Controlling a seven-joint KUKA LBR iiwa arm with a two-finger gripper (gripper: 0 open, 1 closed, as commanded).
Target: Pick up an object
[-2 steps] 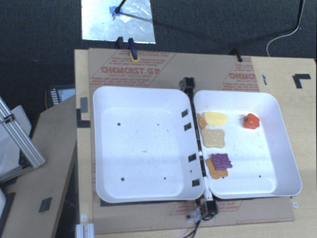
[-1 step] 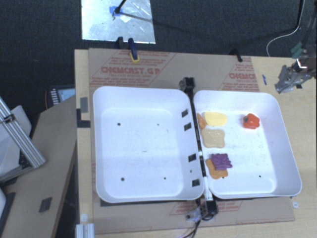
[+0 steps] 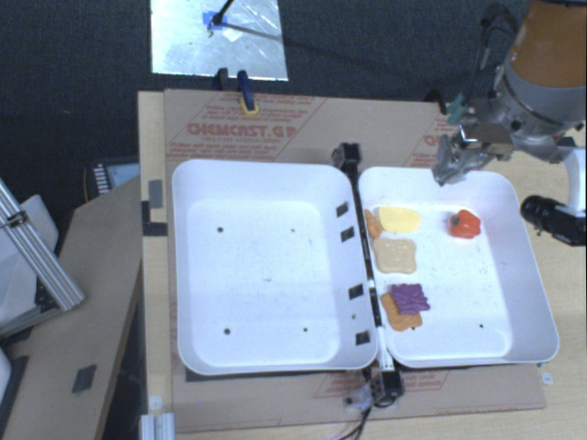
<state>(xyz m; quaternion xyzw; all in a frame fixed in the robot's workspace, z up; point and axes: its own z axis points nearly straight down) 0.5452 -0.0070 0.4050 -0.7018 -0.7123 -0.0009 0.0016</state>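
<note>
The right bin [image 3: 514, 287] holds a few small toy foods. A yellow piece [image 3: 400, 218] and a tan slice [image 3: 397, 255] lie near its left wall, with an orange strip [image 3: 372, 224] beside them. A purple cluster [image 3: 409, 297] rests on an orange piece [image 3: 401, 314] lower down. A red-orange pepper [image 3: 464, 224] sits toward the bin's far right. My gripper [image 3: 449, 174] hangs over the far edge of the right bin, above and left of the pepper, with nothing seen between its fingers.
The left bin [image 3: 197, 246] lies beside the right one, joined by a black hinged divider [image 3: 358, 255]. A shiny metal sheet [image 3: 218, 24] lies beyond the bench. A black fixture [image 3: 553, 220] sits at the right, an aluminium rail [image 3: 32, 250] at the left.
</note>
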